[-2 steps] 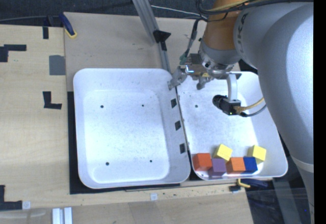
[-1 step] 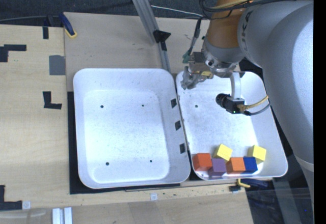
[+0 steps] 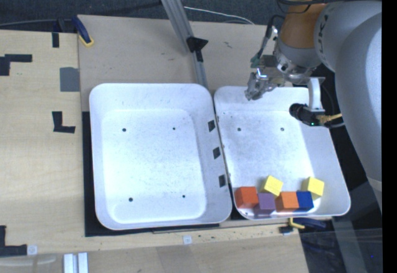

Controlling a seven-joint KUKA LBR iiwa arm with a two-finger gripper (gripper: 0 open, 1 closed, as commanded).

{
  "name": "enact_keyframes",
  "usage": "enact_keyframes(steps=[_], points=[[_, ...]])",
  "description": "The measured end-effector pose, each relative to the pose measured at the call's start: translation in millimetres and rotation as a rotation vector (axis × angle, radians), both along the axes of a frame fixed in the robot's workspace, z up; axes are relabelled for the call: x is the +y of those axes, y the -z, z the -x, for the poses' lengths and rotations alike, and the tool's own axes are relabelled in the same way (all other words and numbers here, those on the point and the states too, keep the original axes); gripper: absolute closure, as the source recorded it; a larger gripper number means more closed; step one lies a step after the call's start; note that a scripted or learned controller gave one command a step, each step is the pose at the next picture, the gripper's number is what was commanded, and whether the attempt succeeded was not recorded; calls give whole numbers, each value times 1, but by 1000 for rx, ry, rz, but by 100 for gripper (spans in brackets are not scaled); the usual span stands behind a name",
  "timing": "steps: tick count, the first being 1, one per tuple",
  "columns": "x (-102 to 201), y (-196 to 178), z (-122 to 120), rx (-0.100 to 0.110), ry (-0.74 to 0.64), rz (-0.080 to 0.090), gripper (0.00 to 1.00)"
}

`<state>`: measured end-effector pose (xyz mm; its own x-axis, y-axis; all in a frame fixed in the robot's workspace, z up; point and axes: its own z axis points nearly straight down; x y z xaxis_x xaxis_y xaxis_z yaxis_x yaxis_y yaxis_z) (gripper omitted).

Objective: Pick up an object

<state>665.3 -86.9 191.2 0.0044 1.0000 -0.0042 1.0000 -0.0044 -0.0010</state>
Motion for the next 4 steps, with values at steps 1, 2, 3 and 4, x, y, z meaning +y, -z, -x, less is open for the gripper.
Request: enact_keyframes(steps=[1,2,3,4], points=[[6,-11,0,1,-7,-2,100],[6,-20,0,2,-8,0,100],[6,-30,0,3,-10,1,100],[7,-39,0,3,-11,3,100]])
